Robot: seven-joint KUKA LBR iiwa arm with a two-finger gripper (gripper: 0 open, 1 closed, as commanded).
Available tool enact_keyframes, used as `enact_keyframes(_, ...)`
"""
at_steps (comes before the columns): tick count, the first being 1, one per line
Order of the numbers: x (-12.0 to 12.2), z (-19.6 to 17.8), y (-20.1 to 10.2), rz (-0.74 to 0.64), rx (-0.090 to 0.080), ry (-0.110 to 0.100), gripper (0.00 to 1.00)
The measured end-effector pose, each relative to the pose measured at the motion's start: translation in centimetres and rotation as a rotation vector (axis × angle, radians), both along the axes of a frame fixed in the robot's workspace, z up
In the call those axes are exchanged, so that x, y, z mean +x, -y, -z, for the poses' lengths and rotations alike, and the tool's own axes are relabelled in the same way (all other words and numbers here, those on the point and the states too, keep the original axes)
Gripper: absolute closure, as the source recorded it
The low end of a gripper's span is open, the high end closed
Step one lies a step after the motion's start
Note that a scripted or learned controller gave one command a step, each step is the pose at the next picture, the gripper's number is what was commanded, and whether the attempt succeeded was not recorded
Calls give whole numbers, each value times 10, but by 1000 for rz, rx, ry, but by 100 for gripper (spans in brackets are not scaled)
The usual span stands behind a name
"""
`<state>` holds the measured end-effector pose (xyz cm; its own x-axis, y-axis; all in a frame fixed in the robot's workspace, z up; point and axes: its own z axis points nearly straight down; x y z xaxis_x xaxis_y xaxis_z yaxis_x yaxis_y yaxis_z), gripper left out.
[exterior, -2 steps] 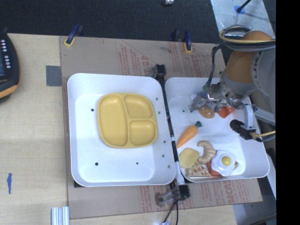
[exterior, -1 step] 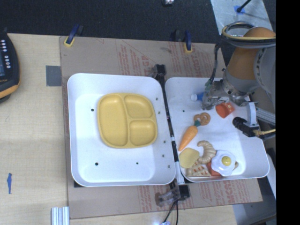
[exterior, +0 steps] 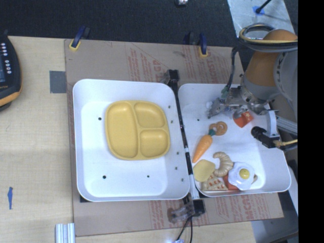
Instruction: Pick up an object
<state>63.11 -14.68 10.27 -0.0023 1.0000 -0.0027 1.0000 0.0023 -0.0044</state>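
Observation:
My gripper (exterior: pixel 218 105) hangs over the far part of the right bin (exterior: pixel 271 158), reaching in from the right under the orange-banded wrist. A small red toy piece (exterior: pixel 244 119) lies just right of it, under the wrist. Close below the gripper sits a small brown ring-shaped toy (exterior: pixel 220 128), and an orange carrot (exterior: pixel 203 146) lies beneath that. Nothing shows between the gripper's tips.
At the right bin's near end lie a croissant (exterior: pixel 223 161), a fried egg (exterior: pixel 241 175), a yellow disc (exterior: pixel 204 169) and a waffle (exterior: pixel 215 184). The left bin (exterior: pixel 91 151) holds a yellow divided plate (exterior: pixel 137 129). Clamps stand along the bench's far edge.

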Motion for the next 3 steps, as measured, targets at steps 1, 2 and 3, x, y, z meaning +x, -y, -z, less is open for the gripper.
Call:
enact_keyframes(1,-35,12,-15,1,3,-4,0)
enact_keyframes(2,-33,0,-13,1,1,0,100)
enact_keyframes(3,-33,0,-13,0,0,0,0)
